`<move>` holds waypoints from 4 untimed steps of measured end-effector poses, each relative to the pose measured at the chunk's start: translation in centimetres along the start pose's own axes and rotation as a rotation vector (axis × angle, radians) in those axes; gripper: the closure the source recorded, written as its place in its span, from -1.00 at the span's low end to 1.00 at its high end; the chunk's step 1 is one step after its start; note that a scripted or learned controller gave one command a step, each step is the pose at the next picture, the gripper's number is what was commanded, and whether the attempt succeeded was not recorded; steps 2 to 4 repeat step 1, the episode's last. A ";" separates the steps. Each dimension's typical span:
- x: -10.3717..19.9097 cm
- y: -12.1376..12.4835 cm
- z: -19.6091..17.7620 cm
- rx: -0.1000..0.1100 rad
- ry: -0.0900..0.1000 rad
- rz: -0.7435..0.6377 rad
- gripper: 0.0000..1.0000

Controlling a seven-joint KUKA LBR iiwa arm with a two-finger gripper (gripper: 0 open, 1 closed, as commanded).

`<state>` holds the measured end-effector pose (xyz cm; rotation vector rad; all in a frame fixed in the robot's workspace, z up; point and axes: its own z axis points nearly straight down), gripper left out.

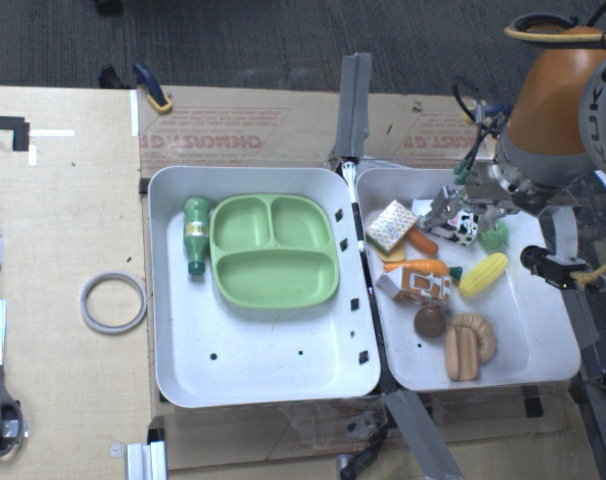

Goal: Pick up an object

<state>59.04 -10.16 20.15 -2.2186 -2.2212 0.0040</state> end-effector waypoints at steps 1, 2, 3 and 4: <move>0.5 -1.5 -4.8 -0.001 -0.001 0.169 -1.00; 0.5 -1.5 -4.8 -0.001 -0.001 0.169 -1.00; 0.5 -1.5 -4.8 -0.001 -0.001 0.169 -1.00; 0.5 -1.5 -4.8 -0.001 -0.001 0.169 -1.00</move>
